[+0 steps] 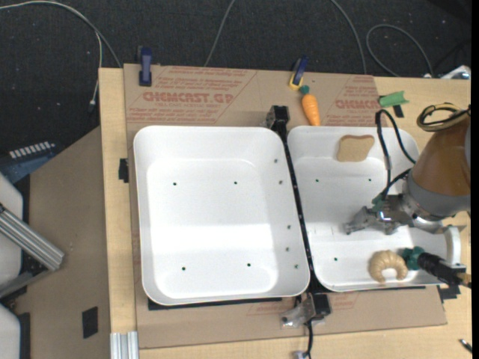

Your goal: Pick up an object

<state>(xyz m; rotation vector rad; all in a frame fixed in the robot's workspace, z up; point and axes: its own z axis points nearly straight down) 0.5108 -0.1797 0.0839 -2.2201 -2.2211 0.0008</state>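
While the claw (pixel 358 223) sits low over the middle of the right bin (pixel 329 193), pointing toward the left of my feed, I cannot tell whether it is wide or narrow, because its metal blurs against the white floor. The arm (pixel 441 172) comes in from the right edge, grey at the wrist with the orange band above it.

Nearest to the claw is a croissant (pixel 389 265), lying in the same bin by the near rim. It is just beside the claw on the near side, and I see a gap between them. A toast (pixel 354 149) lies flat at the far end of that bin, well apart from the claw.

Outside the bins, a carrot (pixel 310 108) rests on the board (pixel 224 96) just past the right bin's far left corner. The left bin (pixel 139 200) stands against the right one, their rims touching along the middle.

At the board's far edge I see two blue clamps (pixel 145 66) — one by the left corner, one above the carrot — and a green clamp (pixel 392 100) to the right.
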